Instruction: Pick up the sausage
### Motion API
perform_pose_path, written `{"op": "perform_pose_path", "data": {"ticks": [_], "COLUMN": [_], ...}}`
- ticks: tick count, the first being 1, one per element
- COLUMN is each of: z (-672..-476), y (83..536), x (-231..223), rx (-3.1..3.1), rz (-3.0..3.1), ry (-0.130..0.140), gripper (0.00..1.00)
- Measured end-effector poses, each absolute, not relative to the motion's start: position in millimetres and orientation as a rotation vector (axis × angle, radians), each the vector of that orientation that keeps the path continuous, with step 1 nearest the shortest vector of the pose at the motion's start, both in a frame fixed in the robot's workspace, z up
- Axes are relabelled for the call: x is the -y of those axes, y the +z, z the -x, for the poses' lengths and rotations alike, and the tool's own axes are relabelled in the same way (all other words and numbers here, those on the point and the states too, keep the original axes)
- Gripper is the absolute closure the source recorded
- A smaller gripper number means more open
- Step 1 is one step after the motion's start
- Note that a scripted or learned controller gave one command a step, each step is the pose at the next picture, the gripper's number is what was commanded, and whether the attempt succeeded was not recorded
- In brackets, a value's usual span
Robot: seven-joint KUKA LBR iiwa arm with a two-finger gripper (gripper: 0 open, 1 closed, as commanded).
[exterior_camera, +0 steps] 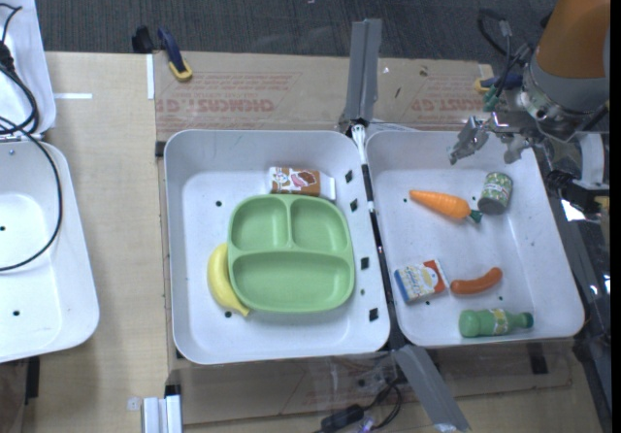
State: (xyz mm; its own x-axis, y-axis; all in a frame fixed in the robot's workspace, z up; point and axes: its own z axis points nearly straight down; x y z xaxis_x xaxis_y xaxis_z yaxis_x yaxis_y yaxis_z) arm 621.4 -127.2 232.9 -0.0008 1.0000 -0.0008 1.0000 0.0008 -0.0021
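On the counter (107, 82), the left bin (184, 227) carries a green divided plate (291, 254) at its middle. A yellow banana (223, 281) curves along the plate's 9 o'clock edge, touching it, and a small brown-and-white carton (296, 182) lies just beyond the plate's 12 o'clock rim.

The right bin (543, 237) holds five things. A small white-and-blue box (420, 281) lies near the bin's 7 o'clock corner. The sausage (476, 281) lies just beside that box, at its 3 o'clock: a short orange-red link, slightly bowed, glossy, lying flat on the bin floor with its right end tilted up toward 2 o'clock. A carrot (441, 204) lies at the sausage's 11 o'clock, well apart from it. A green bottle (495, 322) lies on its side at the sausage's 5 o'clock, near it. A small green-labelled can (495, 193) rests by the carrot's stem end.

The arm (572, 33) comes in at the view's 2 o'clock corner, its orange band above the grey wrist. The gripper (482, 135) hangs over the bin's far rim at 12 o'clock, well apart from the sausage. Its fingers look spread and pinch nothing.
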Motion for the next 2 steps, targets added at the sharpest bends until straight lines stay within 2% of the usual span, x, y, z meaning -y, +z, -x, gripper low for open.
{"op": "perform_pose_path", "data": {"ticks": [1, 2], "z": [-561.1, -481.0], "y": [103, 91], "x": [152, 201], "rx": [2.224, 2.296], "rz": [2.215, 2.14], "ry": [0.003, 0.001], "gripper": [0.0, 0.0]}}
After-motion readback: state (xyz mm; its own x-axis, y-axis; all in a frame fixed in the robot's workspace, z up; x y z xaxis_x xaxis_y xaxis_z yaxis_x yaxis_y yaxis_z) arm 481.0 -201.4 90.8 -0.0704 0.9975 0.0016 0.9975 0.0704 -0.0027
